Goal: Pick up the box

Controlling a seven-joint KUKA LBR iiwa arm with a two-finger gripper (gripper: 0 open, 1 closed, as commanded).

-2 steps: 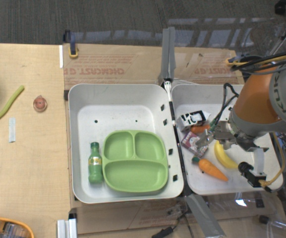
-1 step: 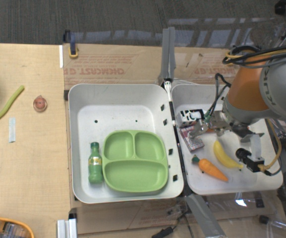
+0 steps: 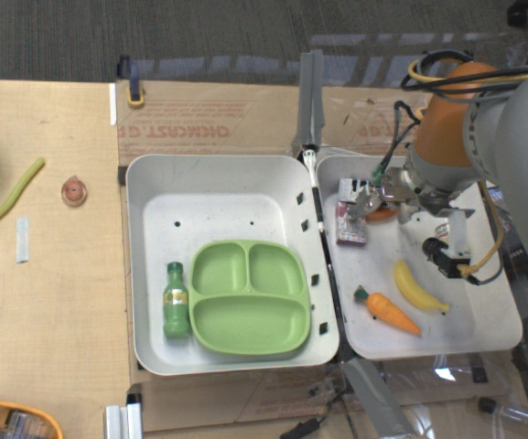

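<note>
The box point(image 3: 350, 216) is small, pink and white, and lies flat at the far left of the right bin point(image 3: 483, 332), close to the wall it shares with the left bin. My gripper point(image 3: 371, 203) hangs low over the box's right edge, reaching in from the right under the orange-banded wrist point(image 3: 451, 126). Whether it touches the box is unclear. A small red-orange object point(image 3: 384, 214) lies just under the gripper, partly hidden by it.
A banana point(image 3: 419, 287) and a carrot point(image 3: 392, 311) lie in the right bin's near half. The left bin point(image 3: 154, 208) holds a green divided plate point(image 3: 248, 297) and a green bottle point(image 3: 176, 300). Small items rest on the wooden bench point(image 3: 44, 291) at left.
</note>
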